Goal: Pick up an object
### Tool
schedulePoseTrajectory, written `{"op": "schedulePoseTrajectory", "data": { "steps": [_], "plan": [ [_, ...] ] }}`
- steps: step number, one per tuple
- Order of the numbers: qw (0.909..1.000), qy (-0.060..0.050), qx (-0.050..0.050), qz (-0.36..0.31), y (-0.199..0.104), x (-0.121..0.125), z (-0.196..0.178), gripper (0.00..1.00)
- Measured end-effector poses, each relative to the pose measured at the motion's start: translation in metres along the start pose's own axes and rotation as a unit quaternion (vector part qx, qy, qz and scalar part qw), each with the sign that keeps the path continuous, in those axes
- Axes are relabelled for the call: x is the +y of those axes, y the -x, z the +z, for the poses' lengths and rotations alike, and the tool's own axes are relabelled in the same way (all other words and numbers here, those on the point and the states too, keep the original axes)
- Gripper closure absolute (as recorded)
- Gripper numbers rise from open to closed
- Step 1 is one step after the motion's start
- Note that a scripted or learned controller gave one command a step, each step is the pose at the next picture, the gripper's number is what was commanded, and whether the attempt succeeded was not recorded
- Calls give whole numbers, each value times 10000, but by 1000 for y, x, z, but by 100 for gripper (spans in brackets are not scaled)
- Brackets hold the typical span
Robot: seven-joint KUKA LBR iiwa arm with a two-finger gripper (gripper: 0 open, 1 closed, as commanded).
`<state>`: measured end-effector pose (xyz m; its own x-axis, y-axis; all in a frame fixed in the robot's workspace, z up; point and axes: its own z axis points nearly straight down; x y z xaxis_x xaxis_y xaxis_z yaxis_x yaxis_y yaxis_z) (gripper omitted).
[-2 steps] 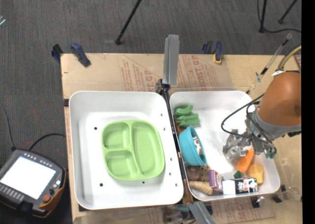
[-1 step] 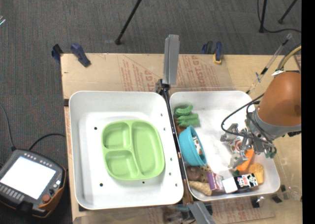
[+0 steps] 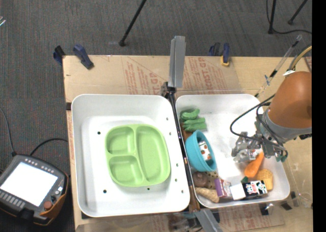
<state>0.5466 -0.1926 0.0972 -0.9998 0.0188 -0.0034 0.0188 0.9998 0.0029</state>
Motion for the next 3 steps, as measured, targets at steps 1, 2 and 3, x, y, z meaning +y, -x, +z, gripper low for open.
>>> {"op": "schedulePoseTrajectory", "data": {
  "steps": [1,2,3],
  "plan": [
    [10000,-5,12,-55,18,4,10,100],
    [10000,-8,8,-57,18,4,10,0],
    [9999,-70,-22,-107,12,44,7,0]
  ]
}}
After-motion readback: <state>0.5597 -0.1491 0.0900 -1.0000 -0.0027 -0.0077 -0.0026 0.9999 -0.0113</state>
